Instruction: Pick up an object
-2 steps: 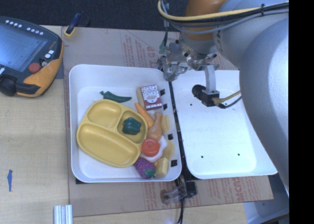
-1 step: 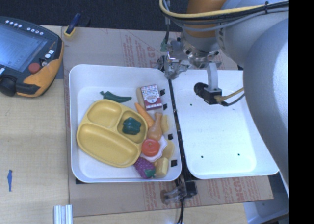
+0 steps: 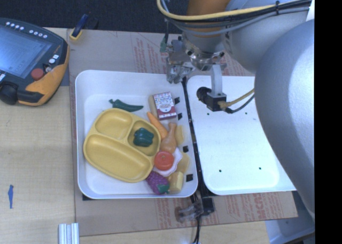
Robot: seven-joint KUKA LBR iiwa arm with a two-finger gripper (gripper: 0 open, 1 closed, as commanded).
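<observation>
a: where is the gripper (image 3: pixel 176 75) now?

b: it hangs at the far edge of the left bin (image 3: pixel 85 85), above the rim where this bin meets the right bin (image 3: pixel 235 184). it looks like metal and grey plastic. i see nothing between its tips, and i cannot tell how they stand.

a: and what can it pick up?

b: the nearest thing is a small carton (image 3: pixel 164 105), flat-sided, just inside the left bin below the gripper. beside it lie an orange carrot (image 3: pixel 156 124), a pale bottle-shaped piece (image 3: pixel 170 139) and a red tomato (image 3: pixel 164 160), all smooth toy plastic, i think.

a: why are they crowded there?

b: the yellow tray (image 3: pixel 109 155), with compartments, takes most of the left bin's floor, so the small pieces are pushed to the right wall. a dark green pepper (image 3: pixel 142 136) sits in one compartment. a green chili (image 3: pixel 125 105) lies behind the tray.
</observation>
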